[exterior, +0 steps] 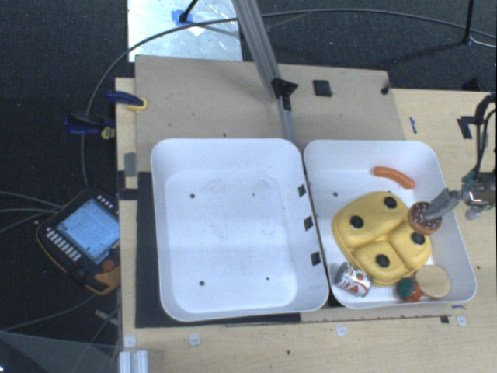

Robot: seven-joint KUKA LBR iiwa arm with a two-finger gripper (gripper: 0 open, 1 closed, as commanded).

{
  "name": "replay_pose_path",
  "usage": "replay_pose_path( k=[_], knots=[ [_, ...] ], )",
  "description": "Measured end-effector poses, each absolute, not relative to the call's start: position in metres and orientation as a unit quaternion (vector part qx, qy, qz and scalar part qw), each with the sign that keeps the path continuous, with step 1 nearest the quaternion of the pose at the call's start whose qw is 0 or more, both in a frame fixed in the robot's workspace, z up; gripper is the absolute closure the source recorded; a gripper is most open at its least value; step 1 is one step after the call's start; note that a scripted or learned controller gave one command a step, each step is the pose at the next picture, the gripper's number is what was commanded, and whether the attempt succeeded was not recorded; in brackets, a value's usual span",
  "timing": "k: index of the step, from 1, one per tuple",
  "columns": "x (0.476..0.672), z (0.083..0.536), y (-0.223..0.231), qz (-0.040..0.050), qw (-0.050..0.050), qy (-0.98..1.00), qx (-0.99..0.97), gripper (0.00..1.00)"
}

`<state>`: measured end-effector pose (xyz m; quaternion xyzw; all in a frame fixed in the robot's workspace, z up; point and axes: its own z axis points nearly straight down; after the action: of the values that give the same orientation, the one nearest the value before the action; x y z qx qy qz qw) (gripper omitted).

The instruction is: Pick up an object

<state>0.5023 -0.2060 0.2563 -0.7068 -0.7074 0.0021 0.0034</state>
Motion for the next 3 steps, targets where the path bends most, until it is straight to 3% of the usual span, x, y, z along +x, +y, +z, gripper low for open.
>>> replay_pose_path(
  k=[1, 3],
  knots=[
    [0.504, 0.261, -0.206, -0.0002, -0.001, -0.709, -0.706, 0.00],
    [0.502, 0.144, -0.190, 0.0005, 0.001, -0.708, -0.707, 0.00]
  ],
)
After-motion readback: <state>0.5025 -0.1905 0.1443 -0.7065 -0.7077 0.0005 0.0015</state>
